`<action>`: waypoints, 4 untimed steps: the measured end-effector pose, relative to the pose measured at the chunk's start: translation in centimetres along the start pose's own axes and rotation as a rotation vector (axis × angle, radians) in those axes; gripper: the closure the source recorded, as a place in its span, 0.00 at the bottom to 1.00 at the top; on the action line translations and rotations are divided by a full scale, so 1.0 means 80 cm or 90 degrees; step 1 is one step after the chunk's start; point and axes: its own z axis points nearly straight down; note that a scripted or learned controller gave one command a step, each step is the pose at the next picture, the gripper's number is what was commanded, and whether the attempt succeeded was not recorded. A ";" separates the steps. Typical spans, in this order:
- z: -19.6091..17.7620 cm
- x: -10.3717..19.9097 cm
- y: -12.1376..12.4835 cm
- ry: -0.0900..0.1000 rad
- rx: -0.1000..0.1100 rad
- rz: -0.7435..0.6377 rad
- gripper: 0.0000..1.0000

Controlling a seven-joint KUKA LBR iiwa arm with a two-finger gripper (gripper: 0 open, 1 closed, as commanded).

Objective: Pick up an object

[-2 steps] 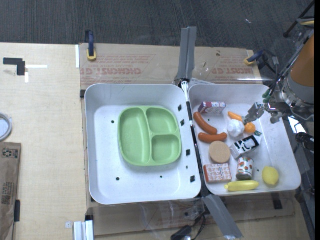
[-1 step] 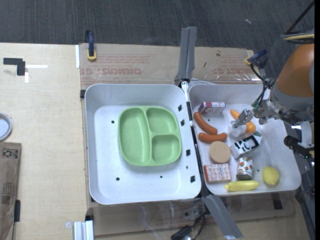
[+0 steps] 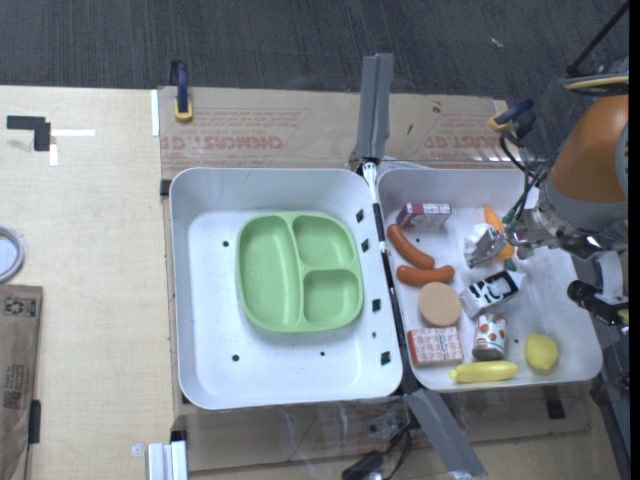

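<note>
The right bin (image 3: 580,313) holds several items. There are two sausages (image 3: 410,247), a round tan bun (image 3: 439,305), a red snack box (image 3: 435,346), a banana (image 3: 484,371), a lemon (image 3: 541,352), a small can (image 3: 489,336), a black-and-white carton (image 3: 492,289), a pink box (image 3: 426,211) and an orange carrot (image 3: 491,217). My gripper (image 3: 485,244) hangs low over the bin's upper middle, between the carrot and the carton. Its grey tip blends with what lies under it.
The left bin (image 3: 200,298) holds a green divided plate (image 3: 300,270). A grey divider post (image 3: 375,108) stands between the bins at the back. The arm's orange band (image 3: 592,153) is over the right bin's far right corner. Clamps (image 3: 181,103) sit on the back board.
</note>
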 end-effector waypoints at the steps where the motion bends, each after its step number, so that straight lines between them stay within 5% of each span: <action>1: -0.058 0.055 0.065 0.000 0.000 0.137 0.00; 2: 0.006 -0.018 0.066 -0.001 0.001 0.190 0.00; 3: -0.007 -0.018 0.067 -0.002 0.000 0.187 1.00; 4: -0.007 -0.018 0.067 -0.002 0.000 0.187 0.00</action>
